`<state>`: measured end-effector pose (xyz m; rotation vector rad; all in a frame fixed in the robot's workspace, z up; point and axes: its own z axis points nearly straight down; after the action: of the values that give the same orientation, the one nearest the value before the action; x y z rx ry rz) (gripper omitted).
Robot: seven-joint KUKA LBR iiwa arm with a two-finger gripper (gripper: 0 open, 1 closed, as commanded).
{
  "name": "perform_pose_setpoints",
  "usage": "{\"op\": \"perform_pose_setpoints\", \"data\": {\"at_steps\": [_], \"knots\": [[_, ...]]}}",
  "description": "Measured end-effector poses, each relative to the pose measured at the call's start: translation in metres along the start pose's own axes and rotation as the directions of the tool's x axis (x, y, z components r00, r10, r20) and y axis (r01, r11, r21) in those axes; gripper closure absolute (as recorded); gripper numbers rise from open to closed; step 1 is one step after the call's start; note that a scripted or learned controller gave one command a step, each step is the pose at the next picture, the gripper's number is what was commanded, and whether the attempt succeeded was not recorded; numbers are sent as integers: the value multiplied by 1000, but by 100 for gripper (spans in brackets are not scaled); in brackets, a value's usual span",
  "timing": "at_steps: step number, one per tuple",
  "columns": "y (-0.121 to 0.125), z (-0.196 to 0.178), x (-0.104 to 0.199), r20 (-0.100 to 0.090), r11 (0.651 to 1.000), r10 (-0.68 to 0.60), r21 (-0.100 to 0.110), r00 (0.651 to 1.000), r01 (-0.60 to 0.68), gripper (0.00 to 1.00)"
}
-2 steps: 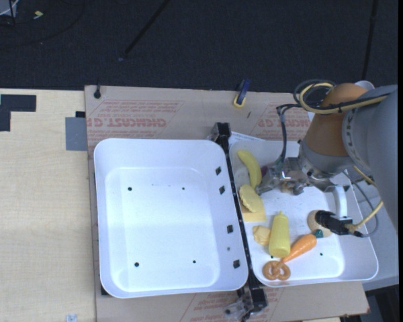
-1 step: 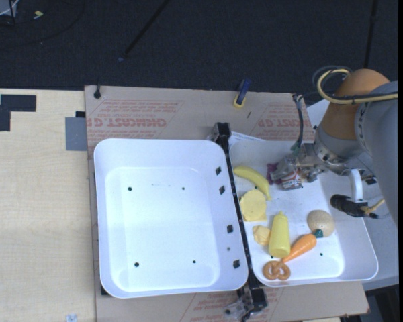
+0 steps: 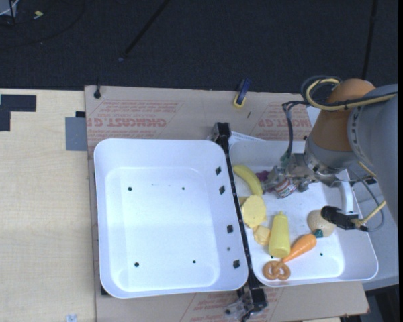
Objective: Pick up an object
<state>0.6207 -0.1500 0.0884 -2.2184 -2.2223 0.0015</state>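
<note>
Right bin (image 3: 363,263), near edge: pretzel (image 3: 277,270) in the near-left corner, orange carrot (image 3: 299,248) just beyond it, lying at a slant. Yellow bottle (image 3: 279,234) beside the carrot, upright-ish along the bin's length. Small yellow chunk (image 3: 261,235) touching the bottle's left side, pale yellow round slice (image 3: 253,211) beyond that, near the left wall. Beige egg-like object (image 3: 320,223) toward the right wall. Banana (image 3: 248,178) further back along the left wall. Pincer (image 3: 284,182) low at the bin's far part, beside the banana; open or shut, cannot tell, too cluttered. Left bin (image 3: 114,180) alongside on the worktop (image 3: 33,213).
</note>
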Motion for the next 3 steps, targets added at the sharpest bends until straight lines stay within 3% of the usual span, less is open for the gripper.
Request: {"op": "perform_pose_setpoints", "data": {"at_steps": [1,2,3], "knots": [[24,0,41,4,1000,-2,-1,1000,2,0],[-27,-3,54,17,1000,13,-11,1000,-13,0],[-26,-13,52,15,1000,17,-9,1000,-16,100]]}}
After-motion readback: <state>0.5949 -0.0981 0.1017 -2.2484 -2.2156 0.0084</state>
